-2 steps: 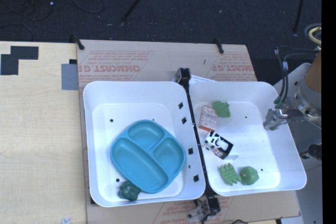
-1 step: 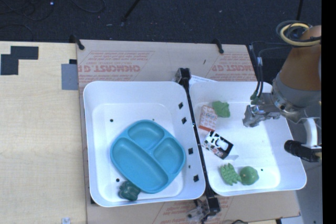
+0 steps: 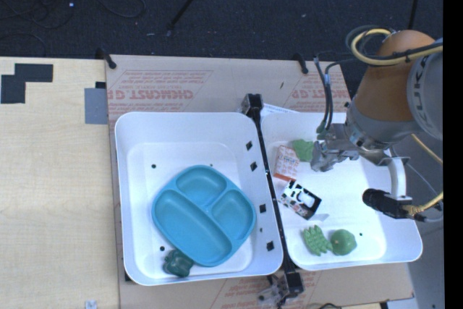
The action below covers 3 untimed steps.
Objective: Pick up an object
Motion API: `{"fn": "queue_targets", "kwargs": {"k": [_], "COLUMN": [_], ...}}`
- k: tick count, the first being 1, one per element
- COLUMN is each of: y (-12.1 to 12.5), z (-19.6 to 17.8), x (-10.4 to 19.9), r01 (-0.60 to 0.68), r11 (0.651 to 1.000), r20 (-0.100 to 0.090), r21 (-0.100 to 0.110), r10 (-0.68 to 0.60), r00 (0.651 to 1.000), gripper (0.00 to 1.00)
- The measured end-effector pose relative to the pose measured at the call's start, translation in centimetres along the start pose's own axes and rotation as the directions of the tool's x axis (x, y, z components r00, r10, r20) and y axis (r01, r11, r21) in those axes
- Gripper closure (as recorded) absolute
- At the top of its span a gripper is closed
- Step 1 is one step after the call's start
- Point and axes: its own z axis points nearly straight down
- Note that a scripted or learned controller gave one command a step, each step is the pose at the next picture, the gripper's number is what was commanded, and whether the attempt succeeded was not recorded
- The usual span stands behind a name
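The right bin (image 3: pixel 376 253) holds a small green lump (image 3: pixel 302 150) near its far left, an orange-and-white packet (image 3: pixel 286 162), a black-and-white box (image 3: pixel 301 200), a green spiky toy (image 3: pixel 315 239) and a green ball (image 3: pixel 343 242) at the front. My gripper (image 3: pixel 323 159) hangs low over the bin's far part, just right of the green lump and the packet. Its fingers are too small and dark to read.
The left bin (image 3: pixel 137 155) carries a blue sectioned plate (image 3: pixel 204 214) and a dark green object (image 3: pixel 176 264) at its front. A black divider (image 3: pixel 265 177) runs between the bins. A black cable connector (image 3: pixel 383 202) juts over the right bin's right side.
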Motion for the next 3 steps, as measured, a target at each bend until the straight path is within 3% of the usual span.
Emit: {"fn": "queue_targets", "kwargs": {"k": [2, 3], "y": [3.3, 3.5], "z": [-2.5, -3.0], "x": [10.6, 15.9], "r01": [0.002, 0.002], "r11": [1.0, 1.0], "r20": [0.0, 0.0], "r21": [-0.002, -0.001], "r10": [-0.002, -0.002], "r00": [1.0, 1.0], "gripper": [1.0, 1.0]}}
